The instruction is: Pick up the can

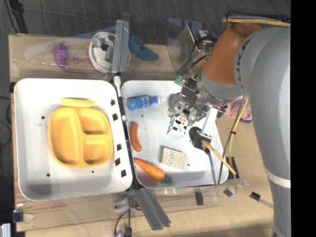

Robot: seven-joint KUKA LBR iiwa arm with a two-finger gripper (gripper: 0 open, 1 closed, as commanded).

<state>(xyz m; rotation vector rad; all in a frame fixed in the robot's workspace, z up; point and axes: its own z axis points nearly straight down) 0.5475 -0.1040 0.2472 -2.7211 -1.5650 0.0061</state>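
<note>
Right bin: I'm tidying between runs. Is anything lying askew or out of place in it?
Nothing looks spilled or broken. The bottle, sausage and carrot all lie on their sides at different angles in the right bin, and the patterned box sits crooked. The can is under the hand.

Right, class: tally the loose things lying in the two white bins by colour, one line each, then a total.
Yellow: 1, divided tray
Blue: 1, bottle
Orange: 2, sausage, carrot
Patterned: 1, sponge
White: 1, can
Total: 6
</note>
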